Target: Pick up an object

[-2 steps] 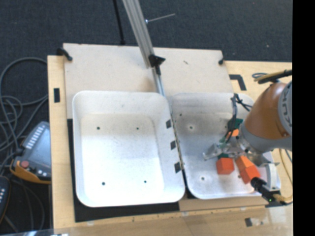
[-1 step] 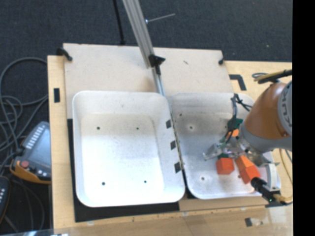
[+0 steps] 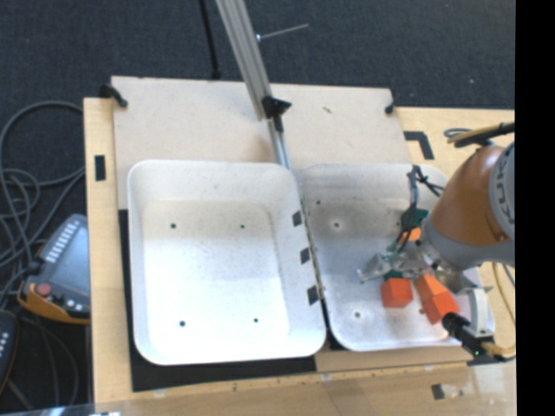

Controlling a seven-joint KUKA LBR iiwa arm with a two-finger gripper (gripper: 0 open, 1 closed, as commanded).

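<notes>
Orange block [image 3: 396, 293] sits on the floor of the right bin [image 3: 347, 189], in the front half, toward the right side. Gripper [image 3: 384, 268] is directly over its rear edge, touching or nearly so. Can't tell from this angle if it's spread or clamped, or if the block is actually gripped. Second orange piece [image 3: 435, 300], oblong and tilted, lies just right of the block, near the bin's front right corner and partly under the wrist. The arm's orange band [image 3: 468, 199] overhangs the bin's right wall. Left bin [image 3: 143, 232] touches the right one along the centre seam. Aluminium post [image 3: 245, 48] rises behind the seam. Teach pendant [image 3: 59, 267] and loose cables [image 3: 30, 154] lie off the bench's left edge.
</notes>
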